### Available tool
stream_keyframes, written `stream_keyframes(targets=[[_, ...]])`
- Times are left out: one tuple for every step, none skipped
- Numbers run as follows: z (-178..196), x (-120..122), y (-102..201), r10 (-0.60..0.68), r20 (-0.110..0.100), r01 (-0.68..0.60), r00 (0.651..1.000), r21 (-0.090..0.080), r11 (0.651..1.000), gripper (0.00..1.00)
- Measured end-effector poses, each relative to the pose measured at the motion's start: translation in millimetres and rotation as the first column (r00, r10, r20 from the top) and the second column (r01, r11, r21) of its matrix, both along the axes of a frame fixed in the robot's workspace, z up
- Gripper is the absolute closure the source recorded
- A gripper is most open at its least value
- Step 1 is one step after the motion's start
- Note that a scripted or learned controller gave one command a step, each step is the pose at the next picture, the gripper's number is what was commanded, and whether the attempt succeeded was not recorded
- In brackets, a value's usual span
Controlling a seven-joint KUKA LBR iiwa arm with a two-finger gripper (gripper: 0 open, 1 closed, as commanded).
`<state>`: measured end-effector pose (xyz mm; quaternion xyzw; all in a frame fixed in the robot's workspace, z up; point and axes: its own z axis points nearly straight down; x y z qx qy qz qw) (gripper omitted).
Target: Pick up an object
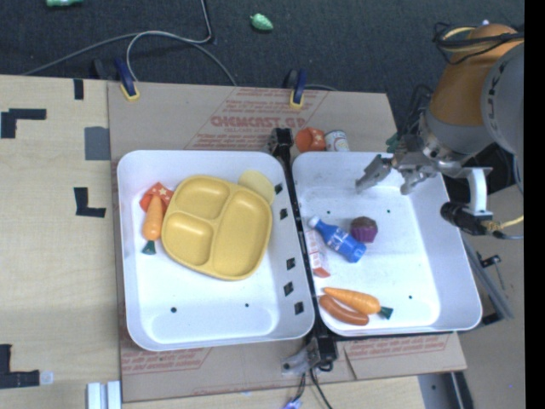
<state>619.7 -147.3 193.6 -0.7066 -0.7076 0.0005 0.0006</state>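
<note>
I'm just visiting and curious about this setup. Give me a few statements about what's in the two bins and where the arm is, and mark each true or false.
1. The yellow divided plate lies in the left bin. True.
2. The blue bottle lies in the left bin. False: it lies in the right bin, beside the purple object.
3. The tool hangs over the far part of the right bin with nothing between its fingers. True.
4. The right bin's carrot lies at the far edge. False: it lies near the front edge.
5. A small carrot lies left of the yellow plate. True.
</note>
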Motion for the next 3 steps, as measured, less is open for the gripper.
stream_keyframes(targets=[[-107.1,-30.0,-9.5,-0.001,0.003,0.001,1.000,0.000,1.000,0.00],[-96.4,-29.1,-10.1,0.000,0.007,0.000,1.000,-0.003,1.000,1.00],[-8.8,-20.0,64.2,0.001,0.002,-0.001,1.000,0.000,1.000,1.00]])
